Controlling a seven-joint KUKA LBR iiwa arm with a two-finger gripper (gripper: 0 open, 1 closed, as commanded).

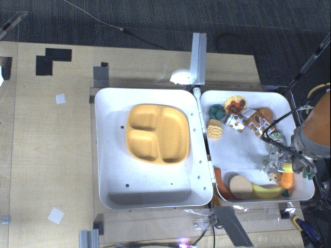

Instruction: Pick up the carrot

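The carrot (287,181) is a short orange piece lying near the front right corner of the right bin (243,151), just behind the tip of a yellow banana (268,191). My gripper (277,165) reaches in from the right and hangs right over the carrot's upper end, touching or almost touching it. The grey wrist and cables hide the contact point.
The left bin (111,154) holds a yellow sectioned plate (158,133). The right bin also has corn (214,131), a teal item (217,111), a small box (236,122), a brown bottle (258,119), a tan bun (240,186) and a reddish sausage (219,179).
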